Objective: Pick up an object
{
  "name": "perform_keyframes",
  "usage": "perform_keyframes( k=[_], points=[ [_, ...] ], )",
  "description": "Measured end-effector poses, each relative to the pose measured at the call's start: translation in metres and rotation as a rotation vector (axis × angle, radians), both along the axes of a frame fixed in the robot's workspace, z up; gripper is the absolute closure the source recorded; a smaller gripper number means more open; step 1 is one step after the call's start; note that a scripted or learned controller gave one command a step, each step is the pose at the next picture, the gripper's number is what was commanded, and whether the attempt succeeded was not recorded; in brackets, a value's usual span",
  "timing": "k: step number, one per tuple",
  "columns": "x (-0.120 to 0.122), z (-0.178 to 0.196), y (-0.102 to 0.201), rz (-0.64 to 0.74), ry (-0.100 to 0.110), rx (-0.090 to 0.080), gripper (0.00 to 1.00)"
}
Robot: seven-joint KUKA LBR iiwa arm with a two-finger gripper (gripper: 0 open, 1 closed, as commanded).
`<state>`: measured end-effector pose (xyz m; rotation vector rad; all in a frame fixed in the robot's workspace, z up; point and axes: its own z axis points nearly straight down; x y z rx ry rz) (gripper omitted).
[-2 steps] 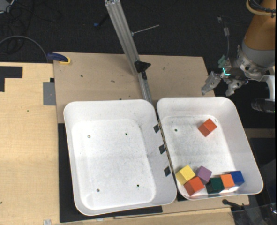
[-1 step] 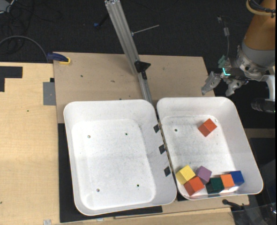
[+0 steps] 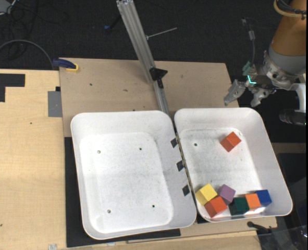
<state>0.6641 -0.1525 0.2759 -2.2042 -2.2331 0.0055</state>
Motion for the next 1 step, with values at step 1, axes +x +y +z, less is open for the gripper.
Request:
perform_keyframes(
  k=[1],
  points=[
    [0.0003,0.0096,0.0003,0.005,0.001,-0.001,1.0]
  ],
)
